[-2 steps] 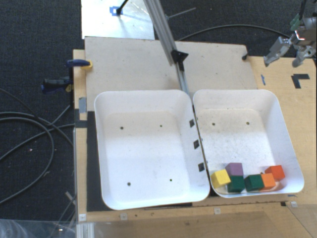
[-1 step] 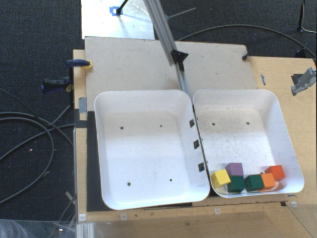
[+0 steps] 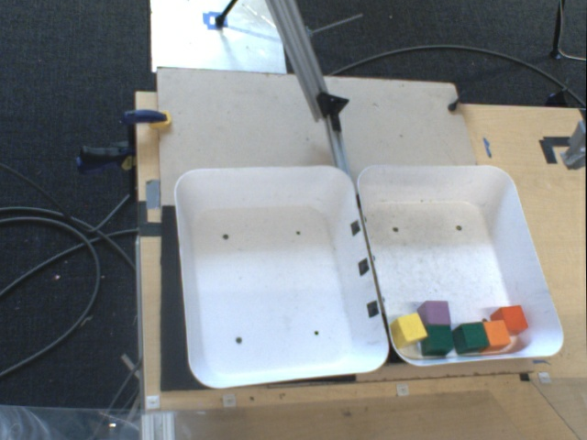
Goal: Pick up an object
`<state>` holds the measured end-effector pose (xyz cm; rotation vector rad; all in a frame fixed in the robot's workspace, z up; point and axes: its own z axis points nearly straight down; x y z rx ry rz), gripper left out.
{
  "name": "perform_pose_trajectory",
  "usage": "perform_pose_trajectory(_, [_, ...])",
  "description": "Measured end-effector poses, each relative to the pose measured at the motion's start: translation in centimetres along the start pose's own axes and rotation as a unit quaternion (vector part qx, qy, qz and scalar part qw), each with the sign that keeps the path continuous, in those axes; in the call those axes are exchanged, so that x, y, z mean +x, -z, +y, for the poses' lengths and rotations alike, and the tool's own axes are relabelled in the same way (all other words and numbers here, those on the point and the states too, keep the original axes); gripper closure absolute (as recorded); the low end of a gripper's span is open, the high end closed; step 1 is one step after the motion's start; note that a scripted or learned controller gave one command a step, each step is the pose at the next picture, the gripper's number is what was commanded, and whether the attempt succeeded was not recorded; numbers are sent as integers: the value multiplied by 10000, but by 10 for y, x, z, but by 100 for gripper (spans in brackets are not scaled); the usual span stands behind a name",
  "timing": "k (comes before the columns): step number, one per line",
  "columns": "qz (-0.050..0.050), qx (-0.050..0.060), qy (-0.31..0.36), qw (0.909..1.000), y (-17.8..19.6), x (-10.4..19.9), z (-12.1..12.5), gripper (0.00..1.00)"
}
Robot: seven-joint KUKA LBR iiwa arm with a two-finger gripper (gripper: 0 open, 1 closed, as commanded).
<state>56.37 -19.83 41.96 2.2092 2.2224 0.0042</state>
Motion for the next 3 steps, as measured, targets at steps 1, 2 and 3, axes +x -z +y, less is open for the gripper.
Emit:
perform_pose_trajectory(1, [23,58,-23,10000,-142,-15,43,100])
perform_pose_trajectory(2, [31,28,27,10000,-134,55,43,100])
perform_pose_trajectory(3, [38,46,32,10000,-165,148,24,100])
